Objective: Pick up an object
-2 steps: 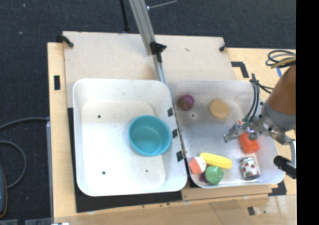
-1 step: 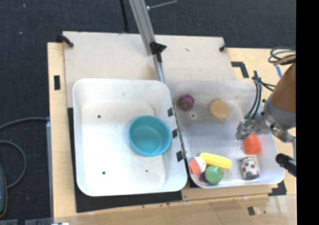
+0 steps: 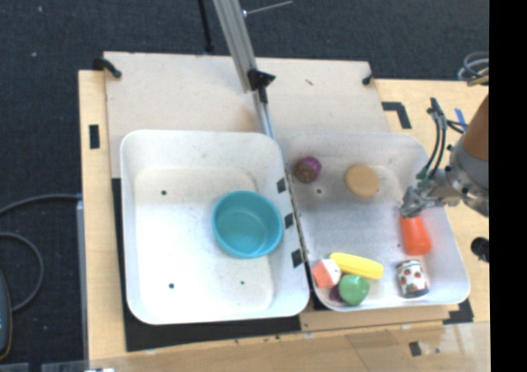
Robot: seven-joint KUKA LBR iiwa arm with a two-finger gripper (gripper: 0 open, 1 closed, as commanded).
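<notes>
The gripper [image 3: 417,202] is seen at the right side of the right bin [image 3: 379,146], reached in from the right edge. Directly below its tip, an orange cylinder [image 3: 416,234] is stood in the bin, its upper end touching or just under the fingers [image 3: 409,206]. Whether the cylinder is gripped cannot be told; the fingers are seen close together at its top, but their opening is not shown clearly.

Further back in the same bin, a tan disc [image 3: 362,181] and a purple ball [image 3: 308,169] are placed apart from each other. Along the front wall, a yellow piece [image 3: 356,265], a green piece [image 3: 353,289] and a pink block [image 3: 326,272] are clustered together, and a small printed can [image 3: 412,277] is set just right of them, below the cylinder.

A blue bowl [image 3: 247,224] is held by the left bin [image 3: 165,156], near its right wall.
</notes>
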